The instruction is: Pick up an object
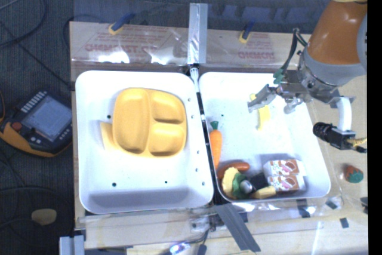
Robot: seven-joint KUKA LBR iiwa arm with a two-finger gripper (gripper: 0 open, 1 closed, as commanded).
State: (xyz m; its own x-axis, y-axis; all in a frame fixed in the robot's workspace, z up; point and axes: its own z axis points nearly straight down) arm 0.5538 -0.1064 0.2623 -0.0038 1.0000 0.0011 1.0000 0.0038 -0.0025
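Observation:
My gripper (272,106) hangs over the upper part of the right bin (310,146), its fingers spread open with nothing between them. Just below its left finger (258,101) a small yellow piece (261,119) lies on the bin floor. An orange carrot (214,143) lies along the bin's left wall. At the bin's near edge sit a red-and-white carton (285,175), a red-orange toy (234,168), a green toy (240,184) and a dark item (258,181), packed close together.
The left bin (95,188) holds a yellow divided plate (149,121). A control pendant (39,123) lies on the floor at the left. A black fitting (330,133) sticks out beside the right bin's right rim.

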